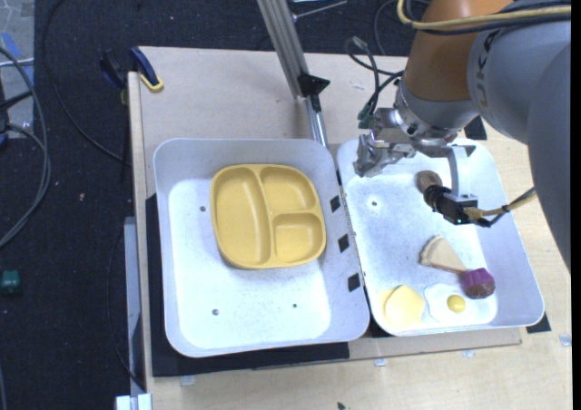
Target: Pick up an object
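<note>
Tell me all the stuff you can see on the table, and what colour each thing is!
left bin: 1, white, on the left side of the bench
right bin: 1, white, right beside the left bin
tray: 1, yellow with three compartments, in the left bin
wedge: 1, tan, in the right bin
purple piece: 1, purple, just right of the wedge
yellow round piece: 1, yellow, near front edge of the right bin
fried egg toy: 1, white with yellow middle, beside the yellow round piece
brown piece: 1, brown, toward the back of the right bin
arm: 1, grey with orange band, reaching in from the right
pincer: 1, metal grey, over the back left corner of the right bin
</note>
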`<state>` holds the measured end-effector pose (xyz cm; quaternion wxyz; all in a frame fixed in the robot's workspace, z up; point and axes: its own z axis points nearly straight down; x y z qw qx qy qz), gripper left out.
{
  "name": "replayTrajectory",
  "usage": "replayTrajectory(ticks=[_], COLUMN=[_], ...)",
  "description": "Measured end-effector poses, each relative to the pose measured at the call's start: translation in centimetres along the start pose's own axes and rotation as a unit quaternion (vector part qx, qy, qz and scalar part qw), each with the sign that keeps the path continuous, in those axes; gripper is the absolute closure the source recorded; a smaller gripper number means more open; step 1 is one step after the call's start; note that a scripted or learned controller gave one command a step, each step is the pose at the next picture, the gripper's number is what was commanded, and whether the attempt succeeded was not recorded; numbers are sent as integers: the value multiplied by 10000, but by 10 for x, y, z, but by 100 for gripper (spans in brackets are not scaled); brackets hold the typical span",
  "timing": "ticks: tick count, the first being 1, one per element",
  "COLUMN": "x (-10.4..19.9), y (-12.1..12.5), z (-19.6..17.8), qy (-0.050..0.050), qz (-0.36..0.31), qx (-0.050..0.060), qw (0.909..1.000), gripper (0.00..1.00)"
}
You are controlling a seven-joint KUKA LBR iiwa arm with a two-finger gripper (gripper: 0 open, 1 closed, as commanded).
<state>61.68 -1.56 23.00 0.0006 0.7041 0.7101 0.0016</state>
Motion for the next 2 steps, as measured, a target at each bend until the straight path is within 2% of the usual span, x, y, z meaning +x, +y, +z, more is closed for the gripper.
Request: replayTrajectory(ticks=[1, 2], x=[57, 115], y=[-4, 8], z=[-4, -12], qy=[2, 7], qz=[-3, -4], qx=[12, 1], qw=[10000, 10000], gripper=[100, 100])
